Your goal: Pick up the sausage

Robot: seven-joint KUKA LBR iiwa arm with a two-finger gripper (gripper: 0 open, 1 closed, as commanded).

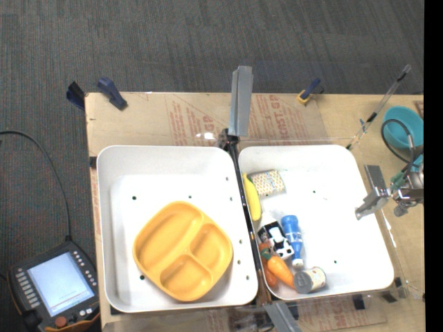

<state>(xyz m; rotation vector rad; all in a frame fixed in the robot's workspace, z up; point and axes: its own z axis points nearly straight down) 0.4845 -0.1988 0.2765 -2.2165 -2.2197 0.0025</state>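
From above and at a slant, the camera view shows a sheet of cardboard under both bins; it carries large red print, but the letters lie turned and partly covered and cannot be read. No label on the things in the bins is sharp enough to read either.

The left bin holds a yellow plate with three compartments. The right bin holds a cluster along its left side: a speckled block farthest away, a banana just nearer against the left wall, then a black and white toy touching a blue bottle, and nearest of all a carrot beside a small can.

The sausage is hard to pick out; it seems to be the small dark red piece at the left edge of that cluster, between the black and white toy and the carrot, mostly hidden by them.

The gripper hangs over the right side of the right bin, at the end of the arm reaching in from the right. Whether it is spread or pressed together cannot be told, and nothing shows in it. The sausage lies well apart from it, to the left and nearer, across bare bin floor.

A control tablet with a lit screen sits at the near left, off the bench
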